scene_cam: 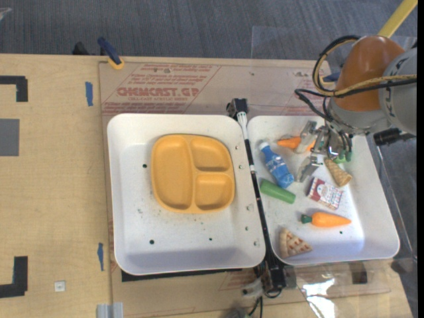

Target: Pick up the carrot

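Your gripper (317,152) hangs with fingers apart and empty over the right bin (371,244), well short of the carrot (326,220) lying near its front.

Bright, even overhead light; the white bins (126,244) glare slightly, shadows stay soft and short, and the picture looks mildly grainy.

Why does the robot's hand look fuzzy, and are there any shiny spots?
In the camera view, the metal two-finger gripper looks smeared and soft, likely motion blur, while the orange toy carrot and yellow divided plate are sharper; lighting is even, shadows faint, with mild glare on the white right bin's rim.
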Robot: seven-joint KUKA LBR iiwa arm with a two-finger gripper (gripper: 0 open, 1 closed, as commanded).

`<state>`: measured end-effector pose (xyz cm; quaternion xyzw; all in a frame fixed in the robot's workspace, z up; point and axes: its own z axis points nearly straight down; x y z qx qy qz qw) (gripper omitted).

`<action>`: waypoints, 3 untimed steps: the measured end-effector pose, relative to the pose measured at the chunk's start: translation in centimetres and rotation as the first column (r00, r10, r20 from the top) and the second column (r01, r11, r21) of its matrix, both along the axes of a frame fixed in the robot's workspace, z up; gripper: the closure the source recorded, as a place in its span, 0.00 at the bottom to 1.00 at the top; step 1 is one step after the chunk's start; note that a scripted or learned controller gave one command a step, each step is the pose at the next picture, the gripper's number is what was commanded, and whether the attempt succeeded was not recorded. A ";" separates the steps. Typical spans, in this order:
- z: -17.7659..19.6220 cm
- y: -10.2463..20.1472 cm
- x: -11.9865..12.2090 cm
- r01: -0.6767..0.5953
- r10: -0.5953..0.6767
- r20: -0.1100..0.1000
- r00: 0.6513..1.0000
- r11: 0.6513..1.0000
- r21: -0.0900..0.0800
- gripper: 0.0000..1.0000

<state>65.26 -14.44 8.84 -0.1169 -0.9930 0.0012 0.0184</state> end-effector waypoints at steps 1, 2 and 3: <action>-0.2 -4.7 0.0 0.222 -0.222 -0.012 0.975 0.975 0.026 0.00; -0.1 -1.5 -0.4 0.439 -0.439 0.017 0.898 0.898 -0.022 0.00; -0.1 -0.6 0.3 0.778 -0.778 -0.007 0.628 0.629 -0.012 0.00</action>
